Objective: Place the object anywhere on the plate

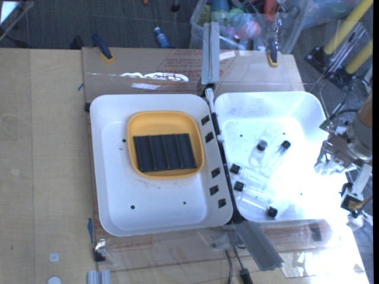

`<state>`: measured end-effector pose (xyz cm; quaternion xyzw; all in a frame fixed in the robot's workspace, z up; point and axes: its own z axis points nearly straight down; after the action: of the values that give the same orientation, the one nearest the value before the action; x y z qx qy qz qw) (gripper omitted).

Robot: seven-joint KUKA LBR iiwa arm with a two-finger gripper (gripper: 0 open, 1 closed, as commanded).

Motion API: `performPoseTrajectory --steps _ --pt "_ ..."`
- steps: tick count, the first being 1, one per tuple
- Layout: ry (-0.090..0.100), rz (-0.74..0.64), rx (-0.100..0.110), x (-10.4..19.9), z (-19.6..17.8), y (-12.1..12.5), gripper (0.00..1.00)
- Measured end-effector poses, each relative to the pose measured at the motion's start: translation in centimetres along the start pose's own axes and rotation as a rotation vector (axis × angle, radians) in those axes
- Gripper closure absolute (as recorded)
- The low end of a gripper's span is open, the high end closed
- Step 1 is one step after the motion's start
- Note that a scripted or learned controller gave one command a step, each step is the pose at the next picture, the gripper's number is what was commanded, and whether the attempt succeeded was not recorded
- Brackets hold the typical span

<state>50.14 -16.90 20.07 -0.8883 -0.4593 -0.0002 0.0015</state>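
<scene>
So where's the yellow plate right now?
The yellow plate sits in the left bin, toward its back, with a black ridged block lying on it.

plate [166,120]: yellow, squarish, flat in left bin, dark ribbed slab on it
objects [265,158]: clear black-capped tubes, lying in right bin

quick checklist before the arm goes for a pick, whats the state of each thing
1. Plate sits in the left bin, upright and reachable: ok.
2. Plate surface free: not ok, a dark ribbed block covers most of it.
3. Objects to pick: clear tubes with black caps lie in the right bin: ok.
4. Tubes separated enough for a clean grasp: cannot tell, glare washes them out.
5. Pincer at the right bin's right edge, away from the tubes: ok.
6. Pincer holding something: cannot tell.
</scene>
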Motion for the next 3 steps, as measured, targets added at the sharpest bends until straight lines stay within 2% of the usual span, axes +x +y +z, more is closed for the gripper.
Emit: performPoseTrajectory --steps 1,2,3 --pt "0.0 0.0 0.0 0.0 0.0 0.0 0.0" --pt "-0.002 -0.21 -0.004 -2.8 -9.6 4.1 0.0" --pt "-0.003 -0.212 -0.006 -2.7 -10.6 4.2 1.0"
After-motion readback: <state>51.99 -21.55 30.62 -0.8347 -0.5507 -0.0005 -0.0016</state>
